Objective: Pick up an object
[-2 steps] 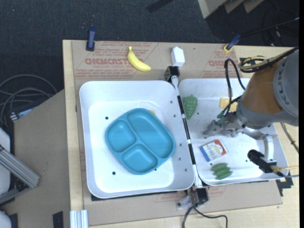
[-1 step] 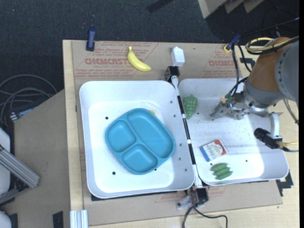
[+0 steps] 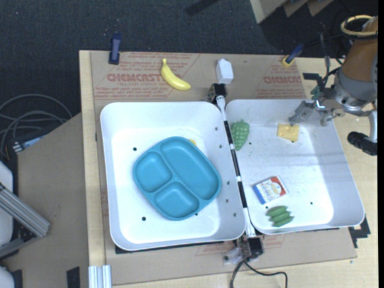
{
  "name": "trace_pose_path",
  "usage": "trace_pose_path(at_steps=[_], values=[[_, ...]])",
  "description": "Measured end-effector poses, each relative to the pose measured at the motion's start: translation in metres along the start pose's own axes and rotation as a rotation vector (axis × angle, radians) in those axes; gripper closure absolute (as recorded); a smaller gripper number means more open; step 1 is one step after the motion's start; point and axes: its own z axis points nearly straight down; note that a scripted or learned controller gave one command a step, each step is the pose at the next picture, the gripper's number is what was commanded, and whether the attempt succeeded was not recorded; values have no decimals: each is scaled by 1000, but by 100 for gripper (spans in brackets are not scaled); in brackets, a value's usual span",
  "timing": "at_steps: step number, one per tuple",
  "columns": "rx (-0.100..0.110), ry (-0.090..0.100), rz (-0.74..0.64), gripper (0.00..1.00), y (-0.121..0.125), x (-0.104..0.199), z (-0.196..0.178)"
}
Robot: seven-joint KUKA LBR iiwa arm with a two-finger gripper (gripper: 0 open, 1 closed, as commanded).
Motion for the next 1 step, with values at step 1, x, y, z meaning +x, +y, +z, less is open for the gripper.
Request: trace_pose_path(at_steps=[1], values=[[3, 2, -1, 0, -10, 57, -10]])
